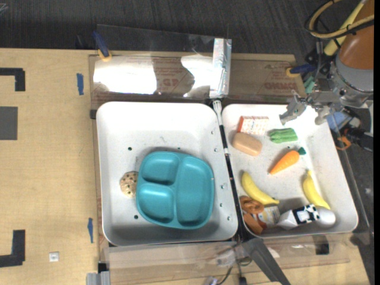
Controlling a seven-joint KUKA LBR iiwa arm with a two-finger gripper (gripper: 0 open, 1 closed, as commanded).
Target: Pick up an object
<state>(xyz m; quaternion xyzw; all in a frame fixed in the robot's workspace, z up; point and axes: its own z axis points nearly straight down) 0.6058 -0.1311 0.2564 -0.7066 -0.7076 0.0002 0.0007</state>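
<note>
My gripper (306,113) hangs over the far right corner of the right bin (344,177), its fingers spread apart and open, with nothing between them. Just below and left of it lies a green toy vegetable (282,136). An orange carrot (285,161) lies nearer the bin's middle. A red and white box (253,124) and a tan block (247,143) sit at the bin's far left. Two bananas (257,190) (313,190), a white bottle (309,217) and a brown-orange item (254,212) lie along the near side.
The left bin (113,129) holds a teal divided plate (176,189) with a cookie (127,183) beside its left edge. A shiny clear panel (160,70) stands behind the bins. Yellow cables (332,16) loop above the arm at the top right.
</note>
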